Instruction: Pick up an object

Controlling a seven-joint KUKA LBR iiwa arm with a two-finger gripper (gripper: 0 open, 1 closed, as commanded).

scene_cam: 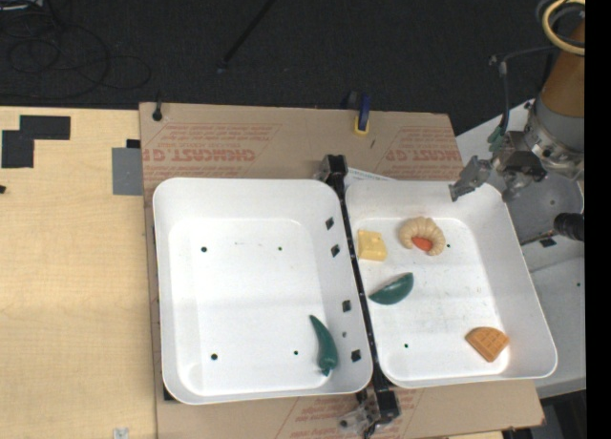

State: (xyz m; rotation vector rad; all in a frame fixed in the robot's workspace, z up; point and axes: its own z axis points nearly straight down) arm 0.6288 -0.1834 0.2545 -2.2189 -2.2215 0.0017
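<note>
Camera view, looking down at a slant on the tabletop (67,237). A cardboard sheet (248,141) lies on it under two shallow white bins set side by side and joined along a black clip strip (346,265), presumably so that things can be moved from one bin to the other without the bins sliding.

The left bin (239,237) holds one dark green pepper-shaped piece (324,343), lying near the bin's front right corner, close against the dividing wall.

The right bin (516,265) holds four small pieces, all well apart from one another, a loose spread that judged from here leaves room around each for a grasp from above:
- a yellow block (371,246) near the dividing wall;
- a pale pastry-like piece with a red middle (422,236) just beside it, toward the bin's back edge;
- a green leaf-shaped piece (391,289) near the bin's middle;
- an orange waffle-like piece (487,343) near the front right corner.

Any of these five could serve as the object to pick up; none is lifted.

The arm (563,94) stands at the right edge of the tabletop, beyond the right bin's back right corner. Its gripper (498,175) hangs above that corner, over the rim and clear of every piece. It touches nothing and holds nothing. How far it is open cannot be told at this angle and size.
</note>
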